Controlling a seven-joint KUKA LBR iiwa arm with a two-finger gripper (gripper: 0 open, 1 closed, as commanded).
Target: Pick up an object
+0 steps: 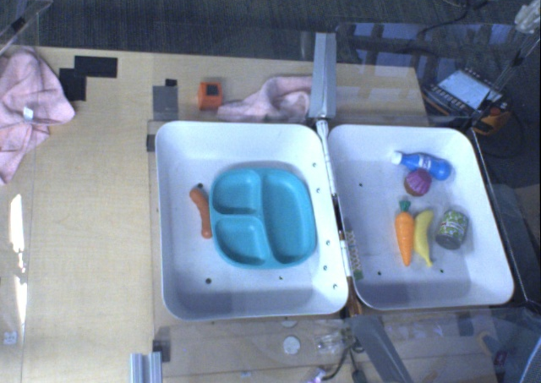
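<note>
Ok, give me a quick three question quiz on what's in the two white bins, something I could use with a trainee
1. True or false: the blue divided plastic plate lies in the left white bin.
2. Which item lies directly beside the orange toy carrot in the right white bin? A) the yellow toy banana B) the blue and white bottle C) the small green can
3. Fill in: the thin orange sausage-shaped toy lies to the ___ of the plate in the camera view.

Key: 1 true; 2 A; 3 left.
</note>
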